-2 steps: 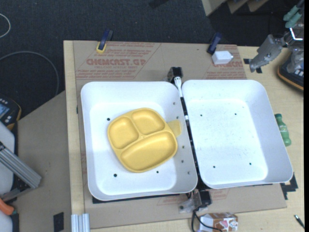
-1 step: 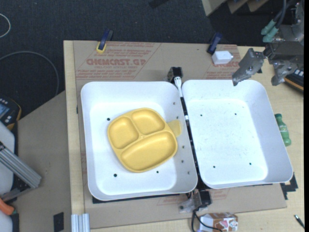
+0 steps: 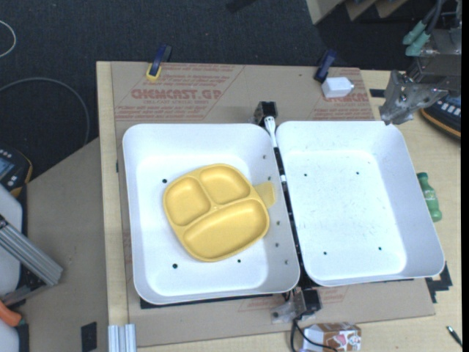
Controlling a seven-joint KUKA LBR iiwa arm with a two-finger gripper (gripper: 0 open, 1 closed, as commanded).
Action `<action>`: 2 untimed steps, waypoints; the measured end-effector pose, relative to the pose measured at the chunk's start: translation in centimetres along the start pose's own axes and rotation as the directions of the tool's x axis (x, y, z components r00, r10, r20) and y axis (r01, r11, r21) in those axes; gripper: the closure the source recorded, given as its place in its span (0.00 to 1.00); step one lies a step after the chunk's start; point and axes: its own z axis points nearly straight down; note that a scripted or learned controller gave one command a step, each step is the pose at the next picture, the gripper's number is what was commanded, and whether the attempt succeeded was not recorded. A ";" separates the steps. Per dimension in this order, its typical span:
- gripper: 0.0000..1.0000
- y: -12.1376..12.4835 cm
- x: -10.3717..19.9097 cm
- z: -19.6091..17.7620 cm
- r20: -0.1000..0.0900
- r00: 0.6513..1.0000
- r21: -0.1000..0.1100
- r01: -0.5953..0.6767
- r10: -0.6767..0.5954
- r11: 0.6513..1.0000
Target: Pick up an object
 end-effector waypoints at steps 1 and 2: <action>1.00 -0.2 2.2 12.2 0.000 1.000 0.018 0.000 0.000 1.000; 1.00 -0.1 7.3 11.5 -0.002 1.000 0.002 0.003 -0.003 1.000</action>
